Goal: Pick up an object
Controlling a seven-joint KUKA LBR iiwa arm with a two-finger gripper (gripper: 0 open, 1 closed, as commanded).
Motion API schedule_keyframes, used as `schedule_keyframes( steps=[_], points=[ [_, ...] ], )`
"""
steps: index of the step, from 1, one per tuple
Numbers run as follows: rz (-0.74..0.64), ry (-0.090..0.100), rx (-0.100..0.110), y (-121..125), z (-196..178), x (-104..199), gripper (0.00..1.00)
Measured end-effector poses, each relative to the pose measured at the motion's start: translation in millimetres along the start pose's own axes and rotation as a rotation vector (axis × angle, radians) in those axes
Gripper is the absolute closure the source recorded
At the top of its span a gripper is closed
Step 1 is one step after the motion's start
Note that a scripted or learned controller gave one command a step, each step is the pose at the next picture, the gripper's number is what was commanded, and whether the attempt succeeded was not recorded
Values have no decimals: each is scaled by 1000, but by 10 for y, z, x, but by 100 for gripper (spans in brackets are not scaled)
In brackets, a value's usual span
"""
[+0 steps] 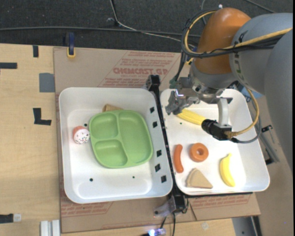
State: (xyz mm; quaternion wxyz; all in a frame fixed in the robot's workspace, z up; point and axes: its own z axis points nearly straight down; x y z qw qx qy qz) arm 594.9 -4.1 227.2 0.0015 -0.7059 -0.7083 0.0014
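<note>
My gripper (177, 103) hangs over the far left part of the right bin (255, 181), just left of a long yellow piece (191, 116) that lies partly under the wrist. Further forward in this bin lie an orange ring (199, 152), a red sausage (178, 158), a tan wedge (199, 179) and a yellow banana (226, 170). Nothing is visibly lifted off the bin floor.
The left bin (69, 181) holds a green divided plate (121, 137), a small white speckled ball (80, 135) to its left, and a tan item (111, 108) peeking out behind the plate. A black-clipped divider (160, 132) separates the bins. Cables loop off the wrist.
</note>
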Motion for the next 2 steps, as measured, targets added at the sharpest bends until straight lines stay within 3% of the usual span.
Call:
schedule_keyframes(
  steps=[2],
  points=[
    [-3,1,-1,-400,-36,1066,100]
  ],
)
